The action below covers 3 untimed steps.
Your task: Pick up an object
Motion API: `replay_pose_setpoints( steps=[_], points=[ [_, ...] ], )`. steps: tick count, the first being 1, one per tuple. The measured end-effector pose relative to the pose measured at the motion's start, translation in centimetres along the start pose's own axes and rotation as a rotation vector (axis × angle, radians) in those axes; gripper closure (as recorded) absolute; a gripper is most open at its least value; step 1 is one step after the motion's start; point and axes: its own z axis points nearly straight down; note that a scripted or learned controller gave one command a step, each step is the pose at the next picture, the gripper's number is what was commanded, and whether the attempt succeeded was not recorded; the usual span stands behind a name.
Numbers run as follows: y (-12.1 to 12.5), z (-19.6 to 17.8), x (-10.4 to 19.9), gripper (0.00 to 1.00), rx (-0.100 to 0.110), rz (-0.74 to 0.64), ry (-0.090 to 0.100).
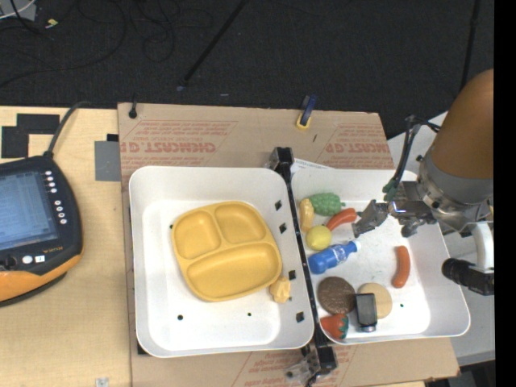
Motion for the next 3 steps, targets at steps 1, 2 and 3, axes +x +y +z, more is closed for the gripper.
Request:
replay_pose_setpoints(
  steps=[1,2,3],
  points=[
    [0.0,-0.9,-0.1,1.0,0.002,0.001,0.001],
    [-0.5,-3.1,7.3,1.0,-0.003,-0.007,0.001],
    [-4.5,-4.3,13.0,1.0,0.001,-0.006,0.001]
  ],
)
